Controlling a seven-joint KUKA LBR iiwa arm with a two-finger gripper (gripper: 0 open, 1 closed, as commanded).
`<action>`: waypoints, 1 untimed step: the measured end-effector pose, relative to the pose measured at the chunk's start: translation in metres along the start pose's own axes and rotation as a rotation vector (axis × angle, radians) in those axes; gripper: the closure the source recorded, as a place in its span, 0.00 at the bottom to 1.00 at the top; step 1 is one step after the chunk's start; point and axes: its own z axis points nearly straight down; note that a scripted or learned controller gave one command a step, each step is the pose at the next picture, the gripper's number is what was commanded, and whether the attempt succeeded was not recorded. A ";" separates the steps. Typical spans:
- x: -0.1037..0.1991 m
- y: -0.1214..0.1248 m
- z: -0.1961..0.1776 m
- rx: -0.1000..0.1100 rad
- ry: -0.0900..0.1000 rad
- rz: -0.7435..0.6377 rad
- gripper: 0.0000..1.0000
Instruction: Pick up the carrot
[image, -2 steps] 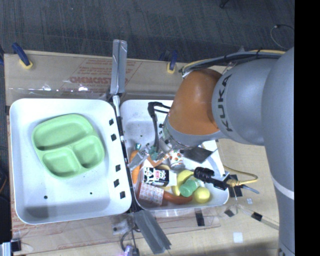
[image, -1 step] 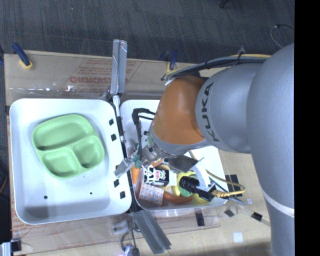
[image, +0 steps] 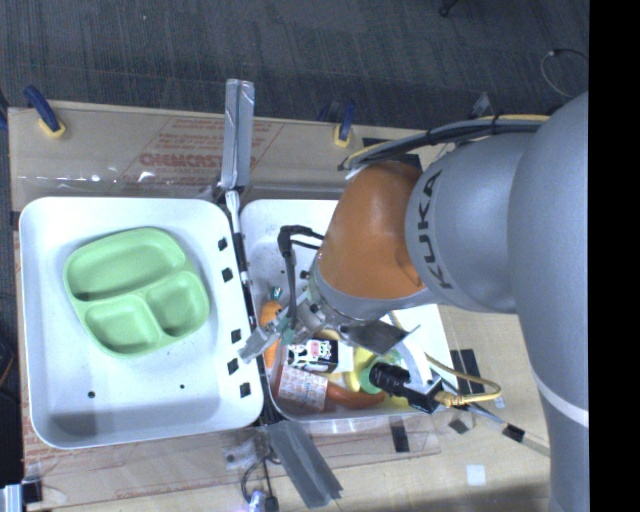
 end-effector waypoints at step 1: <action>-0.001 0.001 -0.010 0.000 0.000 -0.003 1.00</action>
